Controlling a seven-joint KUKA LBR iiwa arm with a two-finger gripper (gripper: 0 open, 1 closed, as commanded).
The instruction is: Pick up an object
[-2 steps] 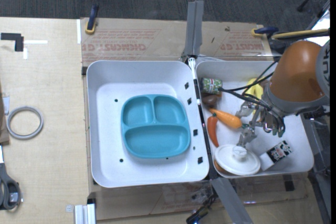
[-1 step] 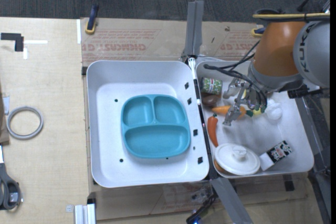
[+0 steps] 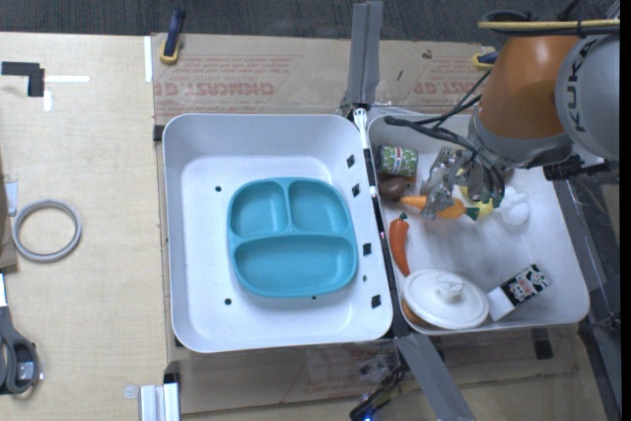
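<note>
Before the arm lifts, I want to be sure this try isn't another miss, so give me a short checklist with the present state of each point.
1. Gripper over the right bin, where the objects lie: ok.
2. An object seen between the fingers: cannot tell; small orange and yellow pieces crowd right under them.
3. Neighbours apart from the grasp spot: not ok; the green can and the orange carrot lie close by.
4. White lidded pot and black-and-white carton out of the lift path: ok, both sit near the front wall.
5. Blue divided plate in the left bin, away from the arm: ok.
</note>
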